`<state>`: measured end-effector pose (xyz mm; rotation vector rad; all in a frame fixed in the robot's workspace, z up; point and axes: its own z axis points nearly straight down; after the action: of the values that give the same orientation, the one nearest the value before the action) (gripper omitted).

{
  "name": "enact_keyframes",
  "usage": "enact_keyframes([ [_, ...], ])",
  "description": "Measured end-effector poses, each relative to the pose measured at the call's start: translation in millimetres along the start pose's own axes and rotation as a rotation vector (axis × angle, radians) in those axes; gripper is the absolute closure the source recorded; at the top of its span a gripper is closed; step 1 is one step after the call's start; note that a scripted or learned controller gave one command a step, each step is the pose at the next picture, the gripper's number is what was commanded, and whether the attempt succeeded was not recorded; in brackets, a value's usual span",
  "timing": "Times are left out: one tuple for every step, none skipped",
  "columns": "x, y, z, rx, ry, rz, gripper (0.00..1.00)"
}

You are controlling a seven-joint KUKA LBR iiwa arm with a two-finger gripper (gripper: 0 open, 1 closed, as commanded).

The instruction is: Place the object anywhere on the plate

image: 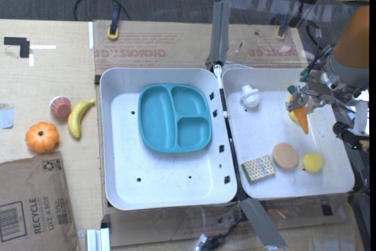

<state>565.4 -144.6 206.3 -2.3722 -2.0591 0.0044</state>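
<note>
The gripper (301, 104) hangs over the right bin (265, 182) with an orange carrot (301, 119) pointing down from it; the carrot's top seems to sit between the fingers, though the clutter at the wrist makes that hard to confirm, so I judge it closed on the carrot and the task at the carry step. Next the arm must cross the divider to the left bin (117, 179) and release over the plate (175, 117), anywhere on it. The plate is smooth teal plastic with three shallow wells and rounded corners. The carrot is a tapered cone. Below it lie a tan disc (285, 156), a yellow ball (312, 162), a patterned block (258, 168) and a white lump (250, 97).
</note>
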Motion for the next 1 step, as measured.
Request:
enact_keyframes([
  [76.3, -19.8, 15.8, 0.002, 0.0, 0.013, 1.0],
])
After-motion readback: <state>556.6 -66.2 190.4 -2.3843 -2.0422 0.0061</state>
